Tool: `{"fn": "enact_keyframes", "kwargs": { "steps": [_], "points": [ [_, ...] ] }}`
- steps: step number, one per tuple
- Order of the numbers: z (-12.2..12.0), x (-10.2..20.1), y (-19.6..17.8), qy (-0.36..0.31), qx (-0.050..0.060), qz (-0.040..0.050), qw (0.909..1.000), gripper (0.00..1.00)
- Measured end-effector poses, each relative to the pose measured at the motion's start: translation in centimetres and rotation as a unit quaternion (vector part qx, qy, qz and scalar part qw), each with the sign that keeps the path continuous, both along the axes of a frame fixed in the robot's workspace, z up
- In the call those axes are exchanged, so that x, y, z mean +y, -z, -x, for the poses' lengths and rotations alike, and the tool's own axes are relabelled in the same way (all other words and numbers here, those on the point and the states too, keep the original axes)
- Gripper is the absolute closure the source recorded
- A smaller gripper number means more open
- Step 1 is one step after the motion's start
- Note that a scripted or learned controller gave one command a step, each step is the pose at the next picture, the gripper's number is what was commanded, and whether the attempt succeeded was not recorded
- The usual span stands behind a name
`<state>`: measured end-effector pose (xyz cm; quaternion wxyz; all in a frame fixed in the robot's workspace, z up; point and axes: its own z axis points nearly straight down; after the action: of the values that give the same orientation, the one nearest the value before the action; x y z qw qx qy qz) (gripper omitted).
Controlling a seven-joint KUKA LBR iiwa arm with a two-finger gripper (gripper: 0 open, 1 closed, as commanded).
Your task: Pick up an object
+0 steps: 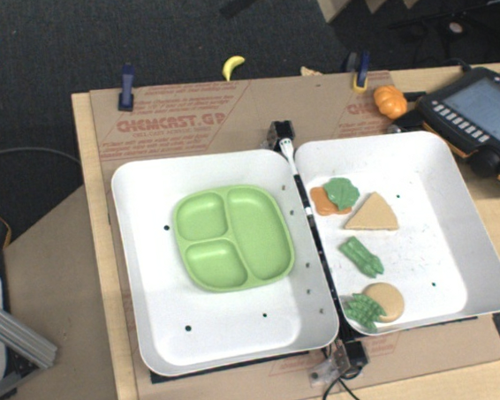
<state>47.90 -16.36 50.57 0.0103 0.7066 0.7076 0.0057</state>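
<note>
Along the right bin's (439, 219) left edge lay a tan wedge (372, 215), green pieces (362, 257) and a round tan piece (386, 298), all unlifted, so the whole pick remained to do.

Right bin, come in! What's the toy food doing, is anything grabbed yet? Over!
Nothing lifted. Tan wedge, green pieces and round tan piece lie loose in right bin. Green tray sits in left bin.

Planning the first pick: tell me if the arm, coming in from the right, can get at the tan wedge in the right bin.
Probably yes. The tan wedge lies flat in the right bin, apart from the other pieces, with bare floor on its right.
</note>
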Motion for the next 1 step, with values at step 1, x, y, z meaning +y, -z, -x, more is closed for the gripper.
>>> {"fn": "enact_keyframes", "kwargs": {
  "steps": [1],
  "points": [
    [0.02,1.91,10.65,0.000,0.016,-0.0048,0.9999,1.00]
  ]
}}
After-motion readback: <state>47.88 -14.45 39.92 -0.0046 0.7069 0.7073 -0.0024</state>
